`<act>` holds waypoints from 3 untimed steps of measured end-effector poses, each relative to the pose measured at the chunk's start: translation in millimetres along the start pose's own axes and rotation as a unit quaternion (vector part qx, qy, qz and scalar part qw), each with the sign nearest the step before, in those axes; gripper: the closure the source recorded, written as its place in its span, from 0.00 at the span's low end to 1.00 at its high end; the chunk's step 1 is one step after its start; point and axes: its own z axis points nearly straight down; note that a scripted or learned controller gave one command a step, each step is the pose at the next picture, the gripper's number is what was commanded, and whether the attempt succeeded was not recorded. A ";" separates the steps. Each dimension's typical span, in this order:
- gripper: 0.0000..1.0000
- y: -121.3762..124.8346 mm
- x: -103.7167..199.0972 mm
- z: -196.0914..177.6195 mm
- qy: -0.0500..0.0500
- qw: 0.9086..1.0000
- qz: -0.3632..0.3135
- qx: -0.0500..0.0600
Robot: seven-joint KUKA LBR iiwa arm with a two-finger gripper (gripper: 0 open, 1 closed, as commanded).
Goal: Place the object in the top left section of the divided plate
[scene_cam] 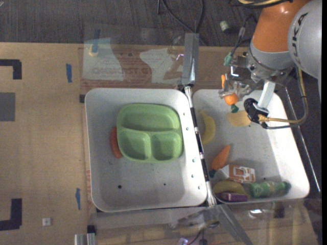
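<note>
Grey KUKA arm (pixel 291 29) reaching in over the right bin (pixel 286 152). Left bin (pixel 102 177) holding the green divided plate (pixel 149 132), well left of the jaws. Gripper (pixel 232 92) hanging above the right bin's far end, clamped on a small orange object (pixel 230 99). Below the jaws: yellow piece (pixel 238 119), banana (pixel 207 127), orange carrot (pixel 220 157).

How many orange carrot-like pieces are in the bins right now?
3, maybe more hidden: one carrot lying in the right bin, one small orange piece at the end effector, one orange piece beside the green divided plate.
</note>
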 end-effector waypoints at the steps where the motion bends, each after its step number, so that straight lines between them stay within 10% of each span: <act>1: 1.00 -32.3 44.5 21.2 0.001 0.993 -0.116 0.000; 2: 0.00 -32.0 43.7 20.9 0.001 0.993 -0.116 0.000; 3: 1.00 -30.5 41.9 13.2 0.001 0.994 -0.114 0.000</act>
